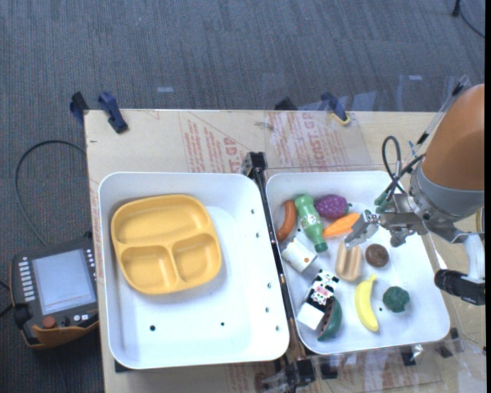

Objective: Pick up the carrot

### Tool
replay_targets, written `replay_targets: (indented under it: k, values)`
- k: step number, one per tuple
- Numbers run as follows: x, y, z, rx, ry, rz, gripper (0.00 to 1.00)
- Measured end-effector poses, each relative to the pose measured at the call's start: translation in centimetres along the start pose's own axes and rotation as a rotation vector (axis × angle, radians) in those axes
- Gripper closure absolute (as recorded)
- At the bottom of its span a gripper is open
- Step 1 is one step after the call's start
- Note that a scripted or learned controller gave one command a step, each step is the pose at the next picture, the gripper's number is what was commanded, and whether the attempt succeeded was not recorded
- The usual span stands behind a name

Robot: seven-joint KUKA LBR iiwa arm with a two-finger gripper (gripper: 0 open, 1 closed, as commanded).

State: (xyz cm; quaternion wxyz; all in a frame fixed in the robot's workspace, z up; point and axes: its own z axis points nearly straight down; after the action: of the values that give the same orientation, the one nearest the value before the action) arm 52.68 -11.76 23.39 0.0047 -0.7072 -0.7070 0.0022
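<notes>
Toy carrot [341,226], likely light, stiff and smooth, lies at nine o'clock of the gripper [362,234], whose grasping state cannot be told; grip mid-body.

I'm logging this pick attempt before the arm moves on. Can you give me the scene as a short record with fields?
target: carrot, lying in the right bin
gripper: gripper low over the carrot's right end
neighbours: purple grapes above the carrot, green bottle to its left, hot dog bun below
other items: banana, broccoli
left bin: left bin holds a yellow divided plate
</notes>
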Motion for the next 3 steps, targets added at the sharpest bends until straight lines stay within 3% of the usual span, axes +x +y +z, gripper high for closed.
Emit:
replay_targets:
  k: [1,2,3]
  values:
    - [-3.1,8.2,11.4,0.007,0.002,0.108,0.00]
    - [-7.8,9.2,14.9,0.002,0.003,0.633,0.00]
    - [-7.6,9.2,14.1,0.009,0.002,0.626,1.00]
